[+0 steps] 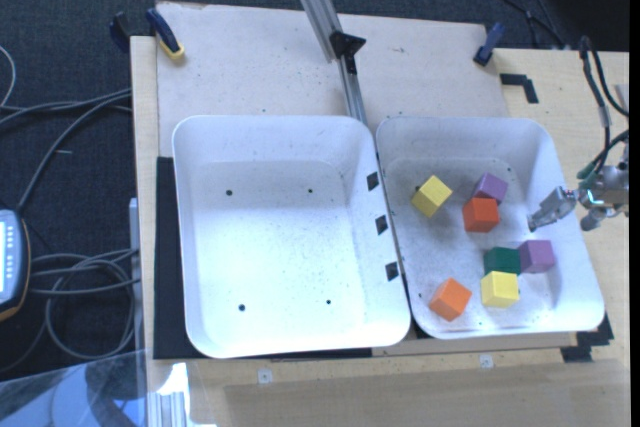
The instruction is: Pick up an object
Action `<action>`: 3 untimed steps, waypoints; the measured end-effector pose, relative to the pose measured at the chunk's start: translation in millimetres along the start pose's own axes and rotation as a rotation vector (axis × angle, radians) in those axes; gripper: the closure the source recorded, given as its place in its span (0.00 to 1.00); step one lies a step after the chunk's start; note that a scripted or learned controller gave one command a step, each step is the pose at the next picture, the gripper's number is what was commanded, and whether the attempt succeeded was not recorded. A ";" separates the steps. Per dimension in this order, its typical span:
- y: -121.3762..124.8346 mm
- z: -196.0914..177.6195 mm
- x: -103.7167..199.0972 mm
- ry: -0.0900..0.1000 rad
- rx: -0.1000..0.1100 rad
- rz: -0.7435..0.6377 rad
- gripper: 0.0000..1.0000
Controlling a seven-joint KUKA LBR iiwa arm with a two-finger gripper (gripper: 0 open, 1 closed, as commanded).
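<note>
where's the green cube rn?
The green cube sits in the right bin, toward its near right corner. It is wedged between a purple cube on its right and a yellow cube just in front.

The claw point(556, 206) is blurred, and the frame's right edge crops its arm.

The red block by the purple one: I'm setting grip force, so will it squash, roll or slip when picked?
The red block looks like a rigid cube, so probably no squashing. Flat faces suggest it slides rather than rolls. The purple block appears to touch it, so may get nudged.
</note>
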State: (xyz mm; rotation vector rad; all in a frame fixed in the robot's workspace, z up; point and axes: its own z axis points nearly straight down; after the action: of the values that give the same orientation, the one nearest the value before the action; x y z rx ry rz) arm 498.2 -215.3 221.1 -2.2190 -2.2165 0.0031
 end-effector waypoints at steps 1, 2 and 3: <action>0.7 -2.0 0.4 -0.001 -0.004 -0.001 0.00; -2.1 40.5 0.5 0.001 0.000 -0.001 0.00; 7.1 92.6 6.2 -0.001 -0.003 -0.002 0.00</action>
State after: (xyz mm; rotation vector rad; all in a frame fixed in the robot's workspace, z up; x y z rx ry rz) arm 504.8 -208.9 128.5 -2.2181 -2.2210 0.0009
